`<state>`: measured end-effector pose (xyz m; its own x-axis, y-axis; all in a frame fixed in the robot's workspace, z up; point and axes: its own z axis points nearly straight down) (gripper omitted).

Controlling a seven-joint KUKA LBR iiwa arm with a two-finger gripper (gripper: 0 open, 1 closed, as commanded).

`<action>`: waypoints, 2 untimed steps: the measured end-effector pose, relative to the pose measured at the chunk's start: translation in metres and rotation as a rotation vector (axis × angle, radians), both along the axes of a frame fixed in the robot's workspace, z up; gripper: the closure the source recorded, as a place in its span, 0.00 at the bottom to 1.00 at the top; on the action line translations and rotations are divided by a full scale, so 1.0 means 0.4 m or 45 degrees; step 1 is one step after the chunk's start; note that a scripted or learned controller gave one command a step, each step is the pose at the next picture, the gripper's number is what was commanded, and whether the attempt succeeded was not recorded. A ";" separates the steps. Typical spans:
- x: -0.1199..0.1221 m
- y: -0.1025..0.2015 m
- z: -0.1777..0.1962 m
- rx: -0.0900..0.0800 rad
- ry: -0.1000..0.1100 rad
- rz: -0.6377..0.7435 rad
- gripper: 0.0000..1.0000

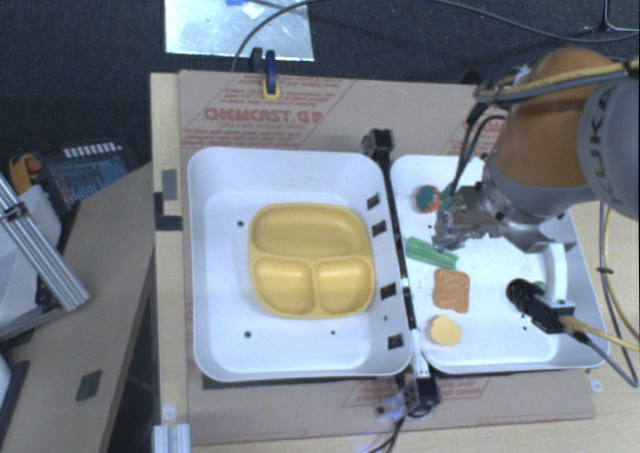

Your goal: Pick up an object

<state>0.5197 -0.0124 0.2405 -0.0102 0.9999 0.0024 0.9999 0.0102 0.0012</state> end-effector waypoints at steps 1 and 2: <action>-0.031 0.129 0.007 0.000 0.000 0.000 1.00; -0.030 0.276 0.011 0.001 0.000 0.001 1.00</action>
